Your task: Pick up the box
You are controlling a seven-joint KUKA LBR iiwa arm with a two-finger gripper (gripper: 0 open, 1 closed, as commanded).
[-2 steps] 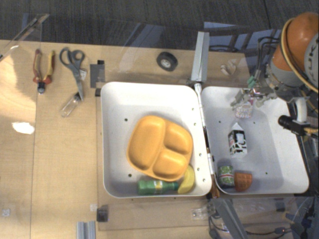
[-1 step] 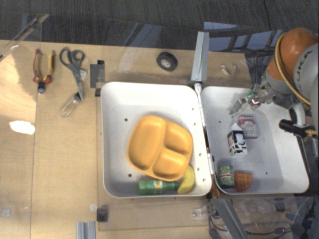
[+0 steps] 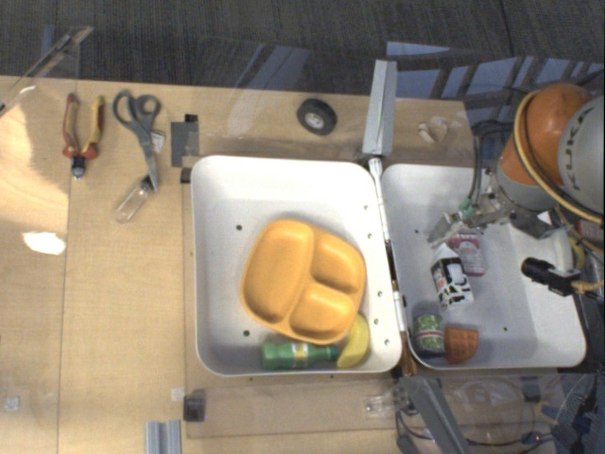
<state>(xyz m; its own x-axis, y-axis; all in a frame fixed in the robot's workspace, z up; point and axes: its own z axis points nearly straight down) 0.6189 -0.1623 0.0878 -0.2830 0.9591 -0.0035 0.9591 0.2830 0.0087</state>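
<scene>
In the right bin, you see the box lying just below the tool, not touching it. The tool's fingers stand apart, holding nothing, near the bin's upper left part.

Two bins sit side by side on my table. In the left bin a sectioned tray lies near the middle, with a bottle on its side along the near wall and a banana just right of the bottle, tucked under the tray's near edge. In the right bin my claw hangs over the far left part. Just nearer lies a small packet, then the box, and nearest of all a can with a rounded piece touching its right side. Behind the left bin, on the table, lie pliers, scissors and a roll of tape.
</scene>
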